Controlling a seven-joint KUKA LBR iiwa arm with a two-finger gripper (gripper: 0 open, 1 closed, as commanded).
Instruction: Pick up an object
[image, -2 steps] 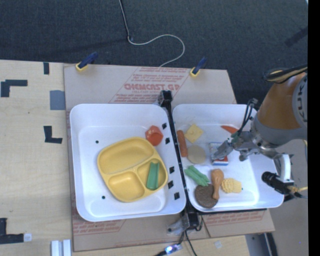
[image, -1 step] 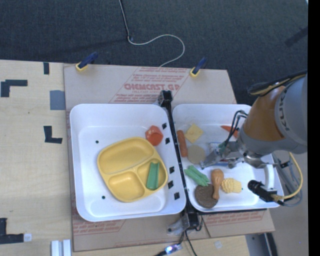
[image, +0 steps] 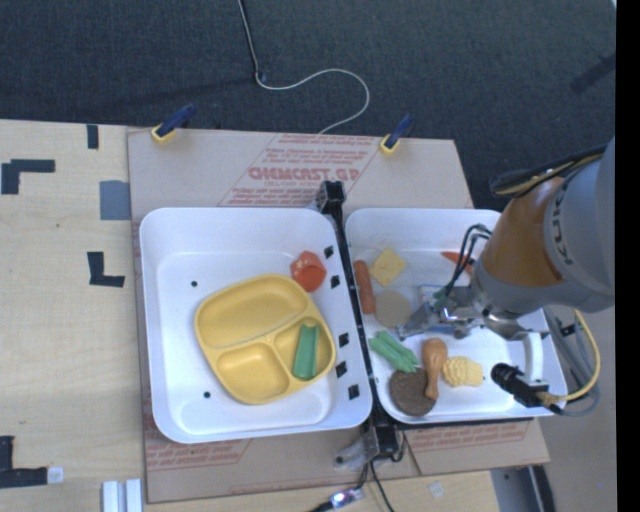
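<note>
The gripper, aperture indeterminate, sits low in the right bin, the chicken drumstick just nearer, long axis running near-to-far.

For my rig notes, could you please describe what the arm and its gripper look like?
The arm is bulky, rounded and grey, with a wide orange band above the wrist. Thin black cables loop beside the band. The gripper is a small assembly of grey metal. A yellow cable curves below the arm, by a black fitting.
</note>
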